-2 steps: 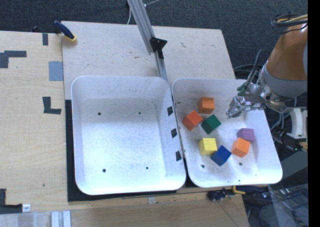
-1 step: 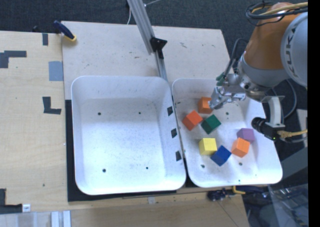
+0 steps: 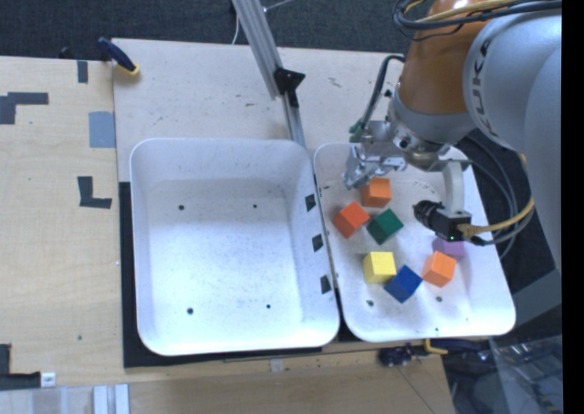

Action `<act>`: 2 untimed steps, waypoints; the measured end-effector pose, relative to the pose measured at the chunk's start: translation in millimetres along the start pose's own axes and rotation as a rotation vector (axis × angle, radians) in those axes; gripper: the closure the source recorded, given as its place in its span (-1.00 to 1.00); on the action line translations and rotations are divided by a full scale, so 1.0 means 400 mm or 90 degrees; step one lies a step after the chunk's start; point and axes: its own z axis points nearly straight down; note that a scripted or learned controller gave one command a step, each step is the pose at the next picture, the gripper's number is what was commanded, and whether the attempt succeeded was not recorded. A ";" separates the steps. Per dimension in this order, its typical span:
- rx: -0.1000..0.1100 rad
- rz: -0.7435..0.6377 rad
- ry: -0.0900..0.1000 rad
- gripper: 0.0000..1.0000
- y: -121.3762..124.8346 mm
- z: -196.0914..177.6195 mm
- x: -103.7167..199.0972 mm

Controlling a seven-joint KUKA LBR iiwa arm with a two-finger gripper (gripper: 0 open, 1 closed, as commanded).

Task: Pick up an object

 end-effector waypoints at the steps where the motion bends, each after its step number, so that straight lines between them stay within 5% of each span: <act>1: 0.000 0.001 0.000 1.00 0.044 -0.011 0.124; 2: 0.000 0.001 0.000 1.00 0.095 -0.014 0.248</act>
